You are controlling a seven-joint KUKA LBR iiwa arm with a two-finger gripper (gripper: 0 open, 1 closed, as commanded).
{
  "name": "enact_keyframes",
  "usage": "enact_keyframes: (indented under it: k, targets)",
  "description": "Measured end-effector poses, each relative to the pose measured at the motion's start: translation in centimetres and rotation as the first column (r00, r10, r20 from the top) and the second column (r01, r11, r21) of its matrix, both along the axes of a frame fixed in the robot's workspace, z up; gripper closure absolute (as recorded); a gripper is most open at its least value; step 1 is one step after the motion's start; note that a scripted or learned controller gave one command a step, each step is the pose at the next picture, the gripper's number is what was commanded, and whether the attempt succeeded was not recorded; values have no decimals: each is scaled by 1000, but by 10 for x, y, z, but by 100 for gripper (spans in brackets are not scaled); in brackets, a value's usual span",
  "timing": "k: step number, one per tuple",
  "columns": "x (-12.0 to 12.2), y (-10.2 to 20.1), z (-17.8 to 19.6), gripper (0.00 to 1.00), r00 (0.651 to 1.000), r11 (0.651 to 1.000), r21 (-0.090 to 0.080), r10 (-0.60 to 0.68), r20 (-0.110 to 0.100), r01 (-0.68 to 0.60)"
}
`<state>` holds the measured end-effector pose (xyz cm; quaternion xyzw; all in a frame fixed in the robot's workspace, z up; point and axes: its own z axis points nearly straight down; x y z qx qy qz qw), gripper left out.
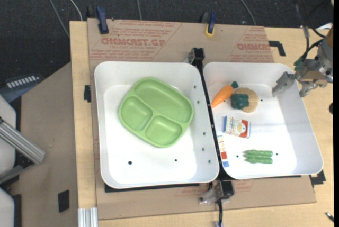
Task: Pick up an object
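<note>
Carrot: orange, tapered, smooth plastic toy, in right bin at far-left part, touching round beige piece with dark green lump. Gripper over bin's far-right corner, fingers spread, nothing between them. Step, as I judge: approach. Next move needs travel left, then lowering. Flat printed packet, bumpy green pod nearer. Left bin: glossy green divided plate.

A green divided plate is laid flat in the middle of the left bin; in the right bin, an orange carrot and a tan-and-green toy are seen near the far left corner; a small printed packet is placed mid-left; a green pea pod is laid near the front edge.
</note>
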<state>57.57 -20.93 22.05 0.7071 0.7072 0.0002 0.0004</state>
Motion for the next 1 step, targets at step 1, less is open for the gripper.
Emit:
enact_keyframes:
  k: [1]
  targets:
    - [0, 0, 11, 100, 1000, 1000, 0, 0, 1, 0]
